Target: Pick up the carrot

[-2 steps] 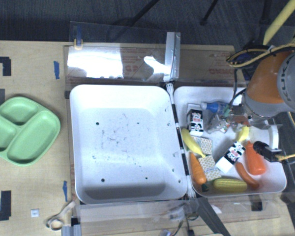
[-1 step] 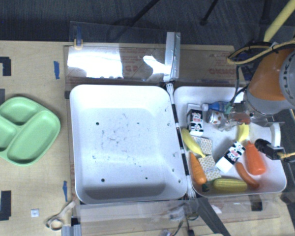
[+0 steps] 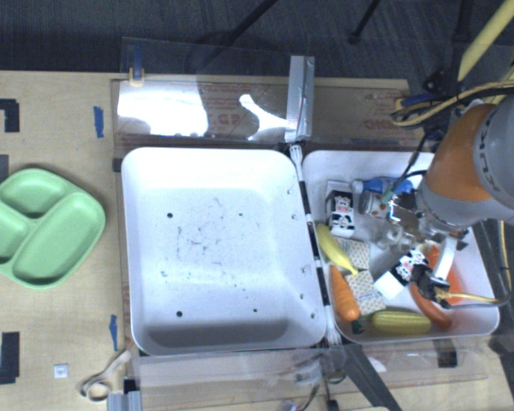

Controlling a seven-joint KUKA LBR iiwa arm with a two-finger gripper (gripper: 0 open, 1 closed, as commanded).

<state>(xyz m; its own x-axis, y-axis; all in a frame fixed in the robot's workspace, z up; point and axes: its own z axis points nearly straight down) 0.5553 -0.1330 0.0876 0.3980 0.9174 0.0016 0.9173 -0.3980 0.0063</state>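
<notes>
The carrot (image 3: pixel 343 292) lies in the right bin (image 3: pixel 480 322), close against its left wall, stretched from the middle of that wall toward the near edge with its thick end nearest the camera. Just above it a banana (image 3: pixel 333 247) runs at a similar slant, and a patterned cloth (image 3: pixel 360 272) sits beside both. Along the near wall of the same bin rests a yellow-green pickle-like vegetable (image 3: pixel 401 320), and to its right an orange-red curved piece (image 3: pixel 430 305) that may be another carrot or a pepper. The arm (image 3: pixel 475 165) comes in from the right, its orange band above the wrist, and the pincer (image 3: pixel 403 225) hangs low over the middle of the right bin among small black-and-white items (image 3: pixel 342 212) and a blue object (image 3: pixel 375 187), well to the right of the carrot and not touching it. I cannot tell whether the pincer is spread or closed. The left bin (image 3: pixel 212 247) sits beside it, and a green divided plate (image 3: pixel 39 227) rests on the wooden surface (image 3: pixel 43 101) to the far left.
</notes>
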